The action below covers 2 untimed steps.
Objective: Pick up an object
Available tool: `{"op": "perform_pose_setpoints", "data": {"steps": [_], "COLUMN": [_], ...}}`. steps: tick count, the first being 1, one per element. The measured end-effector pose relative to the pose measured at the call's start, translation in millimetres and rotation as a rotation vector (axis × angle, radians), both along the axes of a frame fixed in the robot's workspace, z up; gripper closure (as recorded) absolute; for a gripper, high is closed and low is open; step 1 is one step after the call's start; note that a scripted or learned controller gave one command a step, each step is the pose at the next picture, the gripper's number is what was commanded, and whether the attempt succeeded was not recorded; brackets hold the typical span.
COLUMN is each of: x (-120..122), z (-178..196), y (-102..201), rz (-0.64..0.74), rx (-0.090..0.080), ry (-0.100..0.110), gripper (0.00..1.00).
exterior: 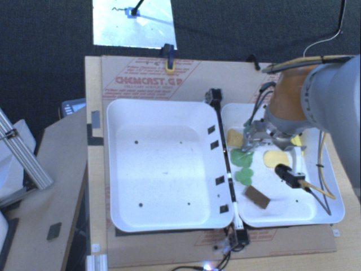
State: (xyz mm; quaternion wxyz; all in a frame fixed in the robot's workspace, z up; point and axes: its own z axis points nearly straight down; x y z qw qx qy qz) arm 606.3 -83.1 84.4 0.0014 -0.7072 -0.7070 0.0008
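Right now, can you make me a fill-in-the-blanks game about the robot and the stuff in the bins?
The gripper hangs above the bin on the picture's ____ side.
The brown block lies in the ____ bin as the green pieces.
The band above the arm's wrist is coloured ____.
Missing words: right, same, orange.

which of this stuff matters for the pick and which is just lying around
For the job: gripper, right bin, green pieces, yellow oval, brown block.
Just lying about: left bin, yellow clamp, silver sheet.
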Motion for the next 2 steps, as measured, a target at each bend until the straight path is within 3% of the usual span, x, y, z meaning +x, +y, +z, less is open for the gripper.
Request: {"op": "perform_pose_setpoints", "data": {"steps": [1,2], "x": [30,24], "z": [245,146], "y": [-20,2], "rz": [0.004,0.005], "rx": [-0.005,0.001], "ry": [-0.025,0.001], "gripper": [1.00,1.00]}}
